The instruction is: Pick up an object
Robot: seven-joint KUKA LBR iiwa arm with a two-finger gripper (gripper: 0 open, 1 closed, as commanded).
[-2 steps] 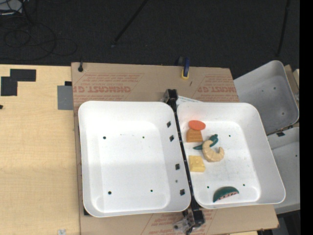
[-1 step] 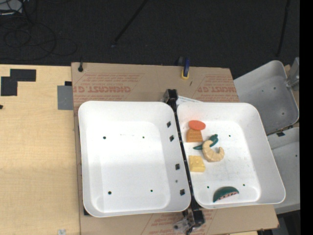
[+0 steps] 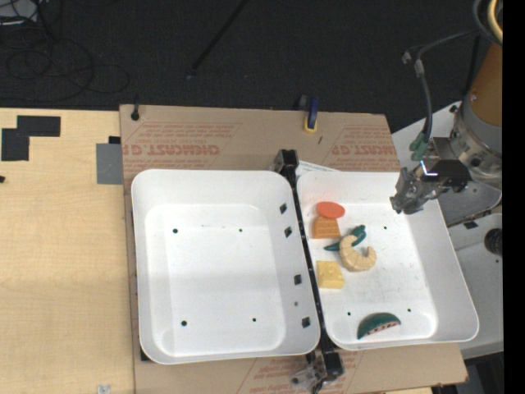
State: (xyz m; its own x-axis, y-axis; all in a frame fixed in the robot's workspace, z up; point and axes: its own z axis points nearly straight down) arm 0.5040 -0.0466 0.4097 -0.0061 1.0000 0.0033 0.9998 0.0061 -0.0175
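Even, fairly bright overhead lighting on the two white bins; the left bin (image 3: 213, 261) and right bin (image 3: 426, 277) appear close to overexposed, with little surface detail beyond faint shading along their walls. Shadows are soft and short: small objects in the right bin cast only slight dark fringes. The wooden desk (image 3: 57, 253) is evenly lit in a warm tone. The background above the desk falls to near black, with cables barely discernible. The arm (image 3: 484, 97) at the upper right is dimmer and slightly soft. Overall sharpness is moderate, with coarse resolution blurring small details.
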